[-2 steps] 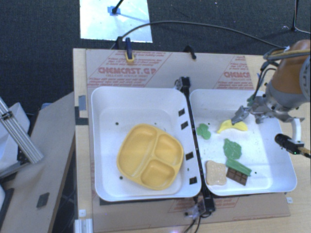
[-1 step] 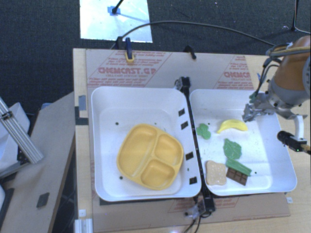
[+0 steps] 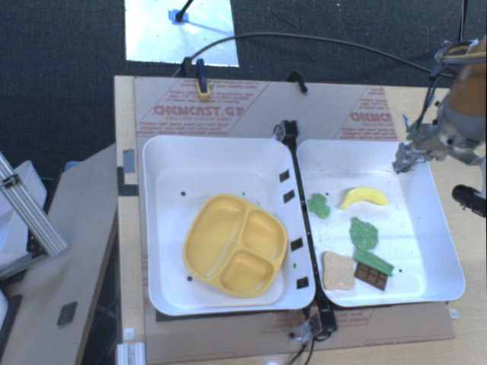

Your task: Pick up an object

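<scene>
Probably easiest pick: curved yellow plastic banana [image 3: 364, 197], lying just below-left of the gripper [image 3: 403, 163], w/ bin floor bare around it. Looks light, stiff, smooth, maybe slippery; pinch across its narrow middle. Gripper hovers at the bin's far edge; can't tell its state.

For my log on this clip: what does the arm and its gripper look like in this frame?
The arm is a grey, rounded cylinder with an orange band near the top of what is visible. Below it sits a darker grey metal gripper, small and blocky. Thin dark cables run along the arm's upper part. No readable markings can be made out.
</scene>
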`<act>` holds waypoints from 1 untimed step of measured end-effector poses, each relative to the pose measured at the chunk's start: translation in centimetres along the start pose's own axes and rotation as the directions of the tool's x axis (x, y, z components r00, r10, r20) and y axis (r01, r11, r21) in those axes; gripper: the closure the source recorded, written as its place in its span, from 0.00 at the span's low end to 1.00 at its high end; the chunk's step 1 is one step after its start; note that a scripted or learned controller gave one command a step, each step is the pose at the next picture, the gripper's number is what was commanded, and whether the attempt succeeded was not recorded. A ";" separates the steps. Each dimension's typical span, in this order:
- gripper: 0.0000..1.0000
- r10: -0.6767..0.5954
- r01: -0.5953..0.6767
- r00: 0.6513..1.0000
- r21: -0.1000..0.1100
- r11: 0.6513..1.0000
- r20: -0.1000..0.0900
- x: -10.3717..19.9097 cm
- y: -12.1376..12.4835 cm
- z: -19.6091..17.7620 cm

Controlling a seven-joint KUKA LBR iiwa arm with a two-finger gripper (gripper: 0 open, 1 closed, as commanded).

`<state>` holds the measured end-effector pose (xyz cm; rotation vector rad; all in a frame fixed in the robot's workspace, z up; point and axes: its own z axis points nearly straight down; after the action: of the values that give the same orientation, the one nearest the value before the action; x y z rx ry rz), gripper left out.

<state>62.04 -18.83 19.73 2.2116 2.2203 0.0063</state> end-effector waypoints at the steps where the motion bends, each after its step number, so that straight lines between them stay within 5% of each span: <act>1: 1.00 0.000 0.000 1.000 0.005 1.000 -0.002 0.0 0.1 -0.6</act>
<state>62.13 -18.84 20.30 2.2149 2.2239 0.0029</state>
